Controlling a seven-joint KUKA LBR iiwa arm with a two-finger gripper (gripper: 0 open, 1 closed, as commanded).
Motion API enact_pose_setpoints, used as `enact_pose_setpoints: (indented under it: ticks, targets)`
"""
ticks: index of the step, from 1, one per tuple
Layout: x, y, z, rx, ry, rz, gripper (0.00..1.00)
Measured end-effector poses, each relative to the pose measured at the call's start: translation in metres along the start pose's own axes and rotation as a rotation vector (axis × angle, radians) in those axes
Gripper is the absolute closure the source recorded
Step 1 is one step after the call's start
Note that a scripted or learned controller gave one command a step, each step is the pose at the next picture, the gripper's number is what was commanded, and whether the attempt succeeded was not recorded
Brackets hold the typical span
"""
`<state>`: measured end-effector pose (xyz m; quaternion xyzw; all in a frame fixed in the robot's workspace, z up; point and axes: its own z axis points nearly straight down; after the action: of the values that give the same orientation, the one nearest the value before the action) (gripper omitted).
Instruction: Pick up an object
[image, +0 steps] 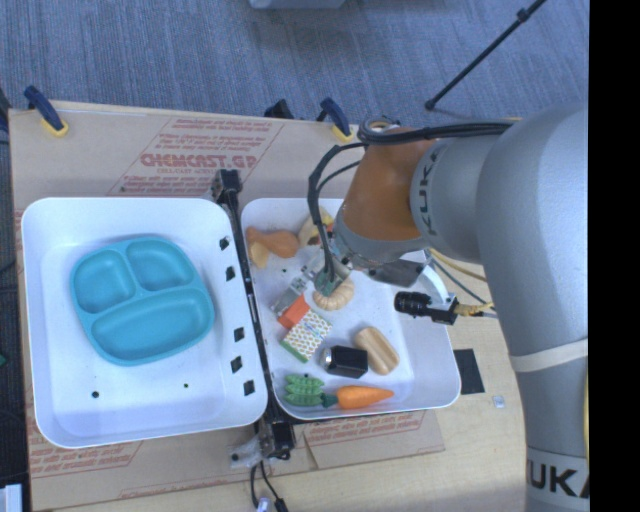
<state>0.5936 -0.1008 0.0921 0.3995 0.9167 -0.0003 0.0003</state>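
The arm (520, 230) is showing as a thick, rounded grey body, smooth and matte. An orange band (385, 195) is wrapping the section above the wrist, and dark letters are running down the grey casing just beside it. More dark lettering, reading "KUKA" in part, is appearing on the casing at the near right. Black cables (330, 175) are looping out around the orange band. A pale seam line is crossing the grey casing lower down.
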Motion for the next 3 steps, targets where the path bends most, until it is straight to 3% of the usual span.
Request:
enact_pose_setpoints:
  ticks: [1, 2, 3]
  targets:
    - [0.006, 0.003, 0.0, 0.002, 0.003, -0.149, 0.0]
    - [0.02, -0.013, 0.0, 0.002, 0.004, -0.204, 0.0]
    - [0.002, -0.033, 0.0, 0.0, 0.001, -0.562, 0.0]
